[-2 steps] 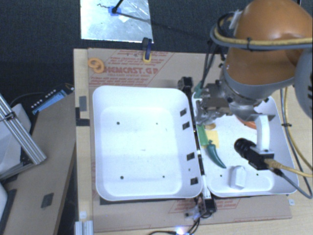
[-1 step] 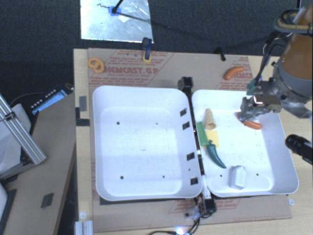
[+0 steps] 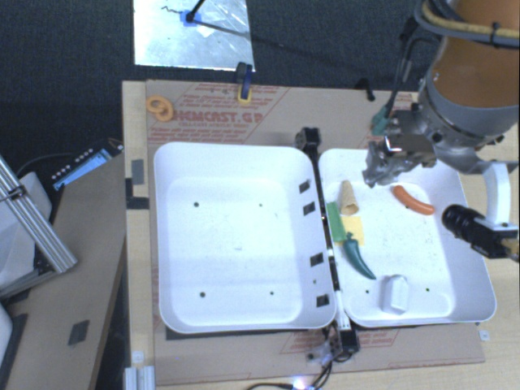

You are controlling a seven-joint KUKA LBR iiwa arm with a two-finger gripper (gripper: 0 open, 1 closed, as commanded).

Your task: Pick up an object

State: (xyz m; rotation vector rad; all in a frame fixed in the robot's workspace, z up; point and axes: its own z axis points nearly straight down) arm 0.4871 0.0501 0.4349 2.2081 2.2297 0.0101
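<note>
Nearest the camera, along the bench's front edge, a small tangle of wires and a clip (image 3: 337, 348) sat at the seam between the two bins. Left bin (image 3: 175, 242) had only bare white floor with a few dark specks. Right bin (image 3: 471, 299) held all the objects. Front of it: a small white cap-like piece (image 3: 395, 292), lying alone near the front wall. Behind that, a teal pepper-shaped item (image 3: 356, 256), tilted, its upper end touching a green stick (image 3: 333, 221) that ran along the bin's left wall. A pale yellow flat piece (image 3: 355, 227) lay just beside both. Above that, a tan cone (image 3: 348, 197), narrow end pointing toward the back. Further right, an orange sausage-shaped object (image 3: 413, 201), lying at a slant on the bin floor, well apart from the cone.

Gripper (image 3: 382, 171) hung over the back part of the right bin, between cone and sausage, nothing visible between its fingers. Fingers looked close together but too blurred — can't tell state. Black clips (image 3: 311, 210) sat on the divider. Behind the bins: cardboard sheet (image 3: 219, 108), yellow clamp (image 3: 244, 84), foil-like panel (image 3: 192, 23).
</note>
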